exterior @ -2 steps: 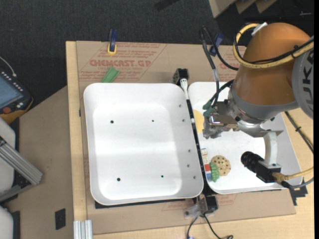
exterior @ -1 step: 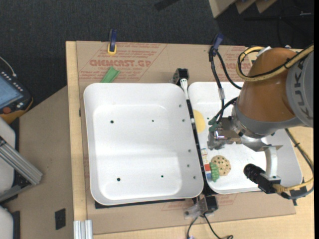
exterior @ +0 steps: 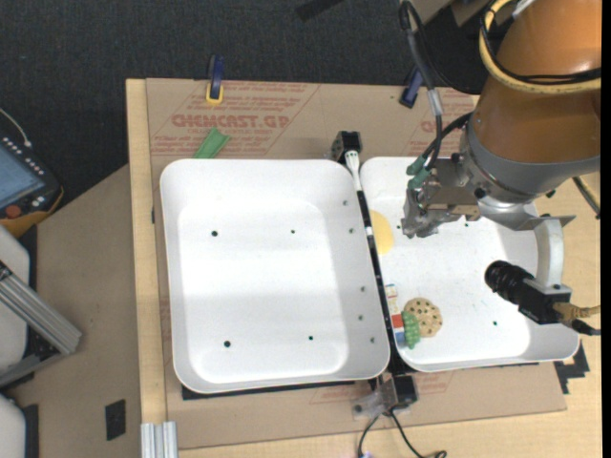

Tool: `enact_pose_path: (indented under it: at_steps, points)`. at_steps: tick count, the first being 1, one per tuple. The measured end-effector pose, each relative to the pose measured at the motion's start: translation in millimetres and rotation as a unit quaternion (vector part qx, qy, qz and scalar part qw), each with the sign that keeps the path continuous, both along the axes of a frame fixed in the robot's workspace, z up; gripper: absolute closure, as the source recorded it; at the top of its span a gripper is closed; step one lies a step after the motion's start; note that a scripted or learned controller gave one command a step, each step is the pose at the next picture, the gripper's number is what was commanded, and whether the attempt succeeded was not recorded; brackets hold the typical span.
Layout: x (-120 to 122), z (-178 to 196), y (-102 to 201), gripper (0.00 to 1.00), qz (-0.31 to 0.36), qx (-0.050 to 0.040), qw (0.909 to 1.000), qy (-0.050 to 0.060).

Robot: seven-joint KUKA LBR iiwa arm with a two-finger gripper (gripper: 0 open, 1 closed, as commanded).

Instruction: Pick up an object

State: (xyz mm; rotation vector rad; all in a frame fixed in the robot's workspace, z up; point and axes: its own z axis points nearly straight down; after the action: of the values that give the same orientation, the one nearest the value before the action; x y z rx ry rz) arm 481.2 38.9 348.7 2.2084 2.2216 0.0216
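**Gripper low over the right bin, yellow object beside it**

The left bin (exterior: 253,275) sits left of the divider. Just right of the divider, in the right bin (exterior: 468,342), a yellow object (exterior: 382,232) lies partly cut off by the rim. Nearer the camera along the divider sit a small green piece (exterior: 411,329) and a speckled cookie-like round (exterior: 423,317), touching. The gripper (exterior: 417,225) hangs just right of the yellow object; whether it is clenched or released cannot be told.

Robot lab: clamped cardboard (exterior: 286,113), white bins (exterior: 258,275)
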Motion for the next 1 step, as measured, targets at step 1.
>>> enact_pose_path:
  at_steps: [1]
  points:
    - [-1.1,55.3,25.7,1.00,-0.001,-0.0009,1.0000,0.004]
